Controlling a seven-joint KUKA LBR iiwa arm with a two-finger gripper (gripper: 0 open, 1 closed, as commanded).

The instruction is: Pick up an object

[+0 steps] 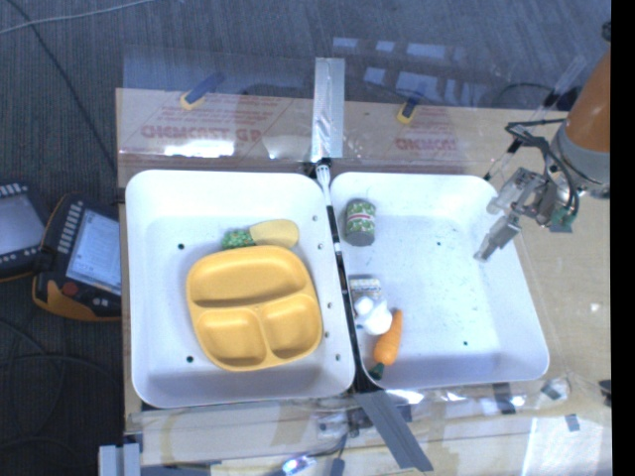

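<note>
Bins are lying side by side under our camera, and we are watching the gripper [499, 224] hanging at the right edge of the right bin [446, 276], with one thin finger [493, 240] slanting down toward the floor of that bin; we cannot tell whether the fingers are spread or pressed together, and we are seeing nothing between them. Well to the gripper's left, against the wall that divides the bins, a small green can [359, 222] is standing. Farther down that same wall, left of and below the gripper, a white ball [374, 314] is resting against an orange carrot [388, 338], with a small clear piece [365, 288] just above them. Beyond the dividing wall, the left bin [159, 296] is holding a yellow divided tray [255, 305], and a pale yellow banana-like piece [273, 232] with a green clump [236, 237] is lying at the tray's far edge.
</note>
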